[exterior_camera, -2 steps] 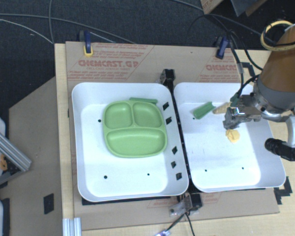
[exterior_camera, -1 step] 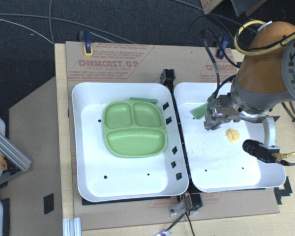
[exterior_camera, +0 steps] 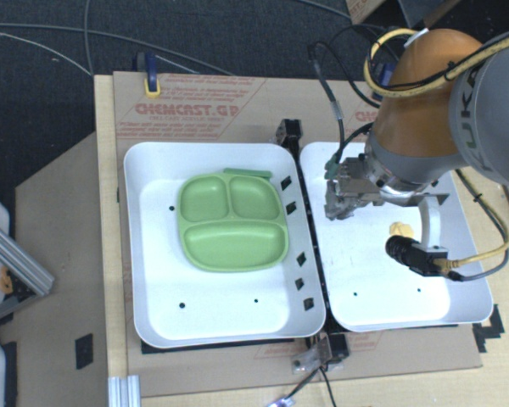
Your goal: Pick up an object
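Green divided plate (exterior_camera: 233, 222) lay in the left bin (exterior_camera: 153, 312); gripper (exterior_camera: 343, 195) hovered over the right bin (exterior_camera: 365, 308), finger state indeterminate; descent risked grasping nothing.

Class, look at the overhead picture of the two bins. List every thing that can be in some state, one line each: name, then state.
green divided plate: lying flat, right way up, in the left bin
small pale object: lying on the floor of the right bin, apart from the gripper
gripper: low over the right bin near its left wall, nothing seen held
arm: reaching in over the right bin
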